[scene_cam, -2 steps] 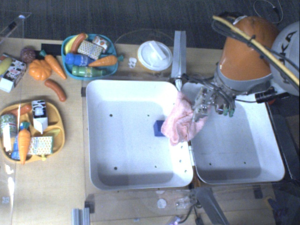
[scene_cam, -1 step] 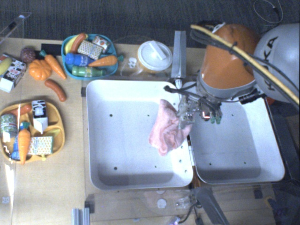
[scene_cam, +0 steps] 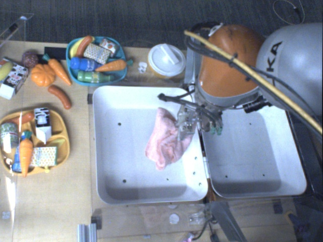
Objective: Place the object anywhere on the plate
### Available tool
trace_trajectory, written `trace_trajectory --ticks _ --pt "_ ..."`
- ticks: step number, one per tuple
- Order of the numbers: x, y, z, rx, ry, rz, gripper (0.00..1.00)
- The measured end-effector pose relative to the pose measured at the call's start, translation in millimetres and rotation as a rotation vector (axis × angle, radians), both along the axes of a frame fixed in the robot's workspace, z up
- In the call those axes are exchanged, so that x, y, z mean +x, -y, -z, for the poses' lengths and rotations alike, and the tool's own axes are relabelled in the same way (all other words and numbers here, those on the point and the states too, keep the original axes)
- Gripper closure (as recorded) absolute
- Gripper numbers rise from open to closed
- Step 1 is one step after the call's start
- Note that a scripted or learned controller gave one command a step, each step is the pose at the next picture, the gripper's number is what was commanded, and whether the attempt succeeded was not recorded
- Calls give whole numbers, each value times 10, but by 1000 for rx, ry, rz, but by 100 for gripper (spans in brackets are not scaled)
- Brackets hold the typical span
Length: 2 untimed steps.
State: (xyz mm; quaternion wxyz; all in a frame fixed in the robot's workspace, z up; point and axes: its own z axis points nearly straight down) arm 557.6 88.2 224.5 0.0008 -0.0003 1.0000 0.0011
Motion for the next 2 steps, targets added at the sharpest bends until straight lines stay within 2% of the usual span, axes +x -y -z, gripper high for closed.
trace_trajectory --ticks 1,2 --pt "-153 -510 -92 0 0 2 100" --pt "-152 -509 -94 0 0 2 0"
